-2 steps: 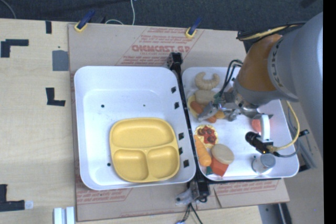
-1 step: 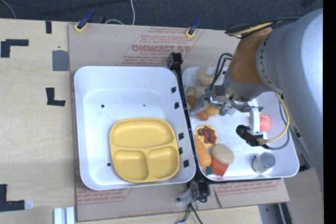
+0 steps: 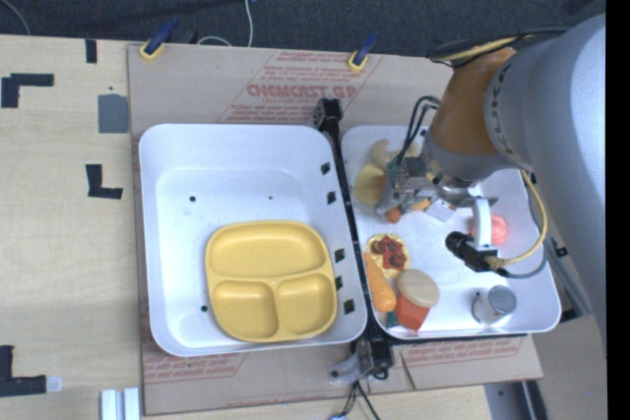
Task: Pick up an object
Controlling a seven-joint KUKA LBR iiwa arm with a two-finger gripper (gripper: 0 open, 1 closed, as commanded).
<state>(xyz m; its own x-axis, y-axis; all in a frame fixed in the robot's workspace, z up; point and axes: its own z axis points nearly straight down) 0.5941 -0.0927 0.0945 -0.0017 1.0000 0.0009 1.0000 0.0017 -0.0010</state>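
Bench surface (image 3: 59, 241) is light wood with black tape marks at far left; on it lies a brown cardboard sheet (image 3: 285, 89) carrying red printing that seems to read "CHEMCAST GP", repeated fainter in diagonal rows, the rest not legible. Two clamps, yellow-and-blue (image 3: 157, 40) and blue (image 3: 363, 49), sit at its top edge. Landmark: the black divider (image 3: 341, 202) between the two bins. Left of the divider, the left bin (image 3: 172, 162) holds a yellow three-compartment tray (image 3: 271, 278), lying flat toward the bin's lower half, its right edge near the divider. Just right of the divider, the right bin (image 3: 522, 310) holds a pale round item (image 3: 369, 182) and a cream piece (image 3: 380, 152) near its top, a small dish of dark red food (image 3: 388, 253) lower down, then a toy carrot (image 3: 380, 285), a tan round lid on a red body (image 3: 416, 295), further right a pink object (image 3: 499, 229) and a grey metal cup (image 3: 493, 304). The gripper (image 3: 402, 204) is down in the right bin close to the divider, beside the pale round item, with a small orange piece at its tips; fingers open or closed: cannot tell. The grey arm with its orange band (image 3: 472, 118) comes in from the right.
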